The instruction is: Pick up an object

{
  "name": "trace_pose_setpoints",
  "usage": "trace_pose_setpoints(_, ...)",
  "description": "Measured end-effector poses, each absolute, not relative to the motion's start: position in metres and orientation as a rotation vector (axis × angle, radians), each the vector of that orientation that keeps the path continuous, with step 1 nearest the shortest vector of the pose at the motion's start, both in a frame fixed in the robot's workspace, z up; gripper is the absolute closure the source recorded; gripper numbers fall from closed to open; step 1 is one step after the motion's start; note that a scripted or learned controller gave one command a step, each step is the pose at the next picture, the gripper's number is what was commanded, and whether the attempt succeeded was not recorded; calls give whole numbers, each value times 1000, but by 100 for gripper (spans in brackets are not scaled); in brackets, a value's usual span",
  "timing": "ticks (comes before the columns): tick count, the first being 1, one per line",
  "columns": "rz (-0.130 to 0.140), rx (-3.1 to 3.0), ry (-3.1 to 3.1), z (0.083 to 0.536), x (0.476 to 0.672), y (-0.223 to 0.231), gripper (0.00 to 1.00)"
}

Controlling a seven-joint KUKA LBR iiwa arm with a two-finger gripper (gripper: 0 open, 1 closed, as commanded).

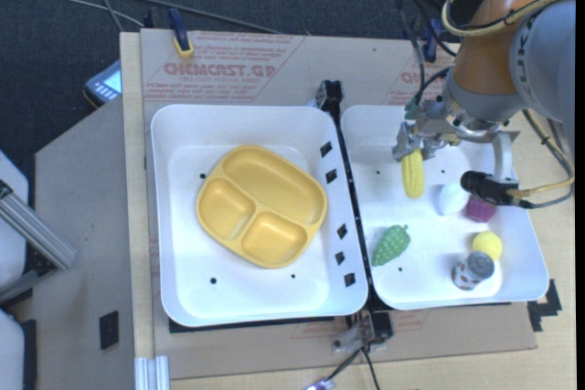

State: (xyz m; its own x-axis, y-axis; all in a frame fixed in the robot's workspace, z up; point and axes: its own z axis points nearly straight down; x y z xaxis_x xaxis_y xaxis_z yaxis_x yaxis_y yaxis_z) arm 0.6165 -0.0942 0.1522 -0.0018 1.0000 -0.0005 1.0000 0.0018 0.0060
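Over the right-hand white bin (526, 288), your pincer (416, 144) sits at the upper end of a yellow plastic corn cob (413, 175), which lies lengthwise on the bin floor. You can see the metal fingers touching or just above the cob's top, but whether they are apart or closed on it cannot be told from this slant.

Count in that bin: one corn cob, one green bumpy plastic fruit (391, 244) near the divider, one small white rounded object (451, 199), one purple block (480, 209) just beside it, one yellow round ball (487, 244), and one small grey-and-red metal can (473, 270) near the front edge. A black cylindrical part (486, 187) of the arm hangs over the white and purple pieces.

Your left white bin (174, 224) holds one yellow plastic divided plate (261, 205) with three compartments.

Behind both bins, the cardboard sheet (238, 68) on the desk carries red printing that reads "CHEMCAST GP"; smaller lines under it are too fine to read. One yellow-and-blue clamp (181, 36) grips that sheet's back edge.
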Motion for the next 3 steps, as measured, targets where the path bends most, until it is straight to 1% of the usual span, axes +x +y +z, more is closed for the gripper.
trace_pose_setpoints(1,5,2218,2220,200,609,-92,100)
trace_pose_setpoints(2,8,2216,2218,266,610,-93,100)
trace_pose_setpoints(3,0,2219,2230,261,598,-41,100)
